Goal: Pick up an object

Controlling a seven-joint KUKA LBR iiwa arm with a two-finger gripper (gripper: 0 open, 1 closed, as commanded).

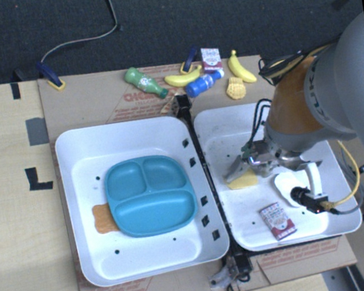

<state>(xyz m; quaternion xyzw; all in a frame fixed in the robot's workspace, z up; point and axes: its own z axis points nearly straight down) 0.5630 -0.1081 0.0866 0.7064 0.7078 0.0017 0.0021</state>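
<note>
In the right bin (253, 240) a pale yellow object (244, 181) lies near the middle. My gripper (239, 166) hangs right above it, its metal fingers pointing left and down toward the object's top edge. A small red-and-white packet (277, 220) lies flat near the bin's front. The left bin (74, 159) holds a blue divided plate (151, 194) with an orange piece (102, 218) poking out from under its left side.
Behind the bins, on the cardboard, lie a green bottle (145, 82), two toy bananas (183, 77) (241, 68), a blue object (200, 85), a small carton (211, 57) and a yellow corn piece (234, 87). The arm's grey and orange body (312, 99) covers the right bin's far right part.
</note>
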